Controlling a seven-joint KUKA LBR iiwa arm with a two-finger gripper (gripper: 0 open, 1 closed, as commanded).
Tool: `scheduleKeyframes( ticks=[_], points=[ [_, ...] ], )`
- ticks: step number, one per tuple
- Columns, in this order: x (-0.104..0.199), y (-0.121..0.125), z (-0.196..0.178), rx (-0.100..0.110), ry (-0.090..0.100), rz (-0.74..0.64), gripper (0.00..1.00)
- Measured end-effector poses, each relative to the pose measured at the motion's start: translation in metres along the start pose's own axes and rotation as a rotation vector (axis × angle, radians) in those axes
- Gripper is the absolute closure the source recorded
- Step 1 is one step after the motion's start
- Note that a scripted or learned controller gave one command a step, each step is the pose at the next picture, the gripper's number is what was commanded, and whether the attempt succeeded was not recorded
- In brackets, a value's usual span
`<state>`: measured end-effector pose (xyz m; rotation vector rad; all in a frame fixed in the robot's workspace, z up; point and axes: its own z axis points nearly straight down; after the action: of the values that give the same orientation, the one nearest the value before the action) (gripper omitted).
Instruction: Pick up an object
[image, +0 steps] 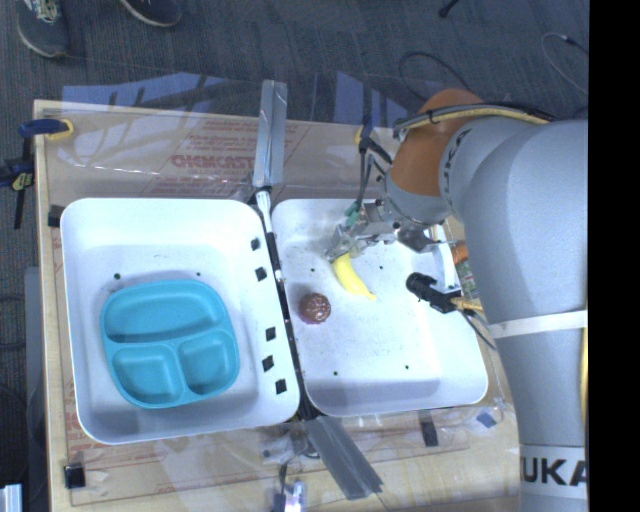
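two shallow white bins are seen side by side on the bench, split by a raised divider (275, 300) that carries a row of small black clips. everything below is placed against that divider.

in the right bin (400, 385), a yellow banana (351, 277) is found a short way to the right of the divider, toward the bin's far half, lying at a slant. a small brown ball (315, 308) is set closer to the divider than the banana, just below and left of it — near it, though contact between the two cannot be made out.

the gripper (350, 240) is held low over the upper end of the banana, right of the divider, at the end of the grey arm (520, 220) with its orange band (435, 150). its tips are seen right at the fruit's top end, but whether they are parted or pressed together cannot be told from this slant, and no grasp on the banana can be confirmed. the banana is seen resting on the bin floor.

a black cable fitting (425, 288) is seen further right of the divider, beyond the banana, beside the arm's body.

in the left bin (85, 240), a blue sectioned tray (170, 342) is laid flat left of the divider — three compartments are visible in it.
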<state>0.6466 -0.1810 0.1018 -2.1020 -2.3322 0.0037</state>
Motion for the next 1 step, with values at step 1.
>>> scheduleKeyframes(
  ticks=[1],
  points=[
    [-0.0106,-0.0134,-0.0741,-0.003,0.0,-0.003,1.0]
  ],
)
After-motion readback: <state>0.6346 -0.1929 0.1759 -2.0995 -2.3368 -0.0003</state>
